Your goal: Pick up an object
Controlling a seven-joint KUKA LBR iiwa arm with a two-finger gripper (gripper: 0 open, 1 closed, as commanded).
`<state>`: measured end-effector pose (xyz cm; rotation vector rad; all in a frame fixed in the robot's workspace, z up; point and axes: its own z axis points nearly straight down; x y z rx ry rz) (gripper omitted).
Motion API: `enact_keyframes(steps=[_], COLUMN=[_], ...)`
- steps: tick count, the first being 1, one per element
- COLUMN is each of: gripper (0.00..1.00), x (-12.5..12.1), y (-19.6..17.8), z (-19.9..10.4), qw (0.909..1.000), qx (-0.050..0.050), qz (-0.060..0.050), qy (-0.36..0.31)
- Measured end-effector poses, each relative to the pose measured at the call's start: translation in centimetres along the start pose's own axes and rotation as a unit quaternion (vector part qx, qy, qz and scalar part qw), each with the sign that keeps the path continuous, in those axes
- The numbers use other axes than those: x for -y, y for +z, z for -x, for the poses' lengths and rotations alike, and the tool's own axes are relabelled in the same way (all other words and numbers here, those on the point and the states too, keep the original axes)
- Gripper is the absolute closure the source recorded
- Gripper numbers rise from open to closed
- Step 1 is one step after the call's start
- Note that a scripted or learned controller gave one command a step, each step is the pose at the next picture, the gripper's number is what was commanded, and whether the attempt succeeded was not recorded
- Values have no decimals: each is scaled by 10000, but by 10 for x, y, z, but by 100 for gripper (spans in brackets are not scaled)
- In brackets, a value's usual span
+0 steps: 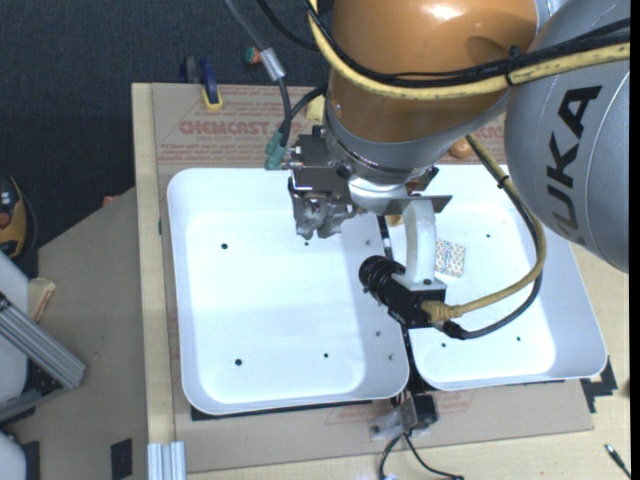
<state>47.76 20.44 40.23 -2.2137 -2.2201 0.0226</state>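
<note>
Arm (pixel 470 78) cut off by the top and right edges. Back of the right bin (pixel 520 358) hidden behind the arm. Small patterned thing (pixel 450 258) in that bin partly covered by a white part of the arm; too small to tell what. Orange bit (pixel 458 149) peeking out by the arm, mostly hidden. Tool (pixel 318 230) dark and tiny over the left bin (pixel 250 368); fingers too small to make out. Counter (pixel 160 268) cut off at the bottom.
</note>
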Motion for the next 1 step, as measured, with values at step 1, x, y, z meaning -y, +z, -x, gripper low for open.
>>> enact_keyframes(steps=[1], gripper=[100], x=[0], y=[-100], z=[-21], qw=[9999], qx=[-53], qz=[124], qy=[0])
